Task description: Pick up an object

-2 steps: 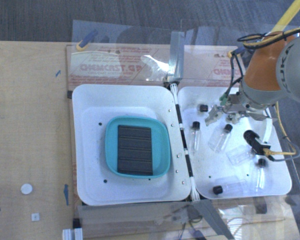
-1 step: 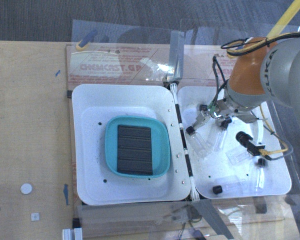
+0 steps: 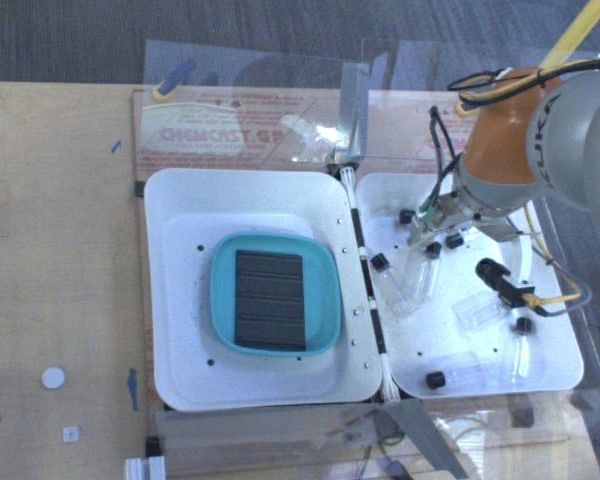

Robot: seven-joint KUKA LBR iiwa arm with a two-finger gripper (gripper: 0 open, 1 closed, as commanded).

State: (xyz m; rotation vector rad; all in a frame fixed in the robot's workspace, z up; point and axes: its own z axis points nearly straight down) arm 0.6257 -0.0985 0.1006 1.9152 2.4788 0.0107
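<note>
A clear plastic tube (image 3: 417,278) is lying on the floor of the right bin (image 3: 565,363), close to that bin's left edge and about midway between its far and near edges. The hand (image 3: 432,226) is hanging just beyond the tube, over the far-left part of the same bin, and from this slant it cannot be told whether the hand is spread or pressed together. One small black cap (image 3: 379,262) is sitting near the bin's left edge, and a second black cap (image 3: 435,379) is sitting by the near edge. A flat clear box (image 3: 475,311) is lying around the bin's middle, and a slim clear vial (image 3: 520,356) is lying towards the near-right corner. The arm (image 3: 580,138), grey with its orange band, is reaching in over the bin's far-right corner. In the middle of the left bin (image 3: 175,218) a teal tray (image 3: 223,268) is holding a dark ribbed block (image 3: 270,300). Both bins are resting on the desk (image 3: 60,218), where a white disc (image 3: 53,377) is lying towards the near-left corner.
</note>
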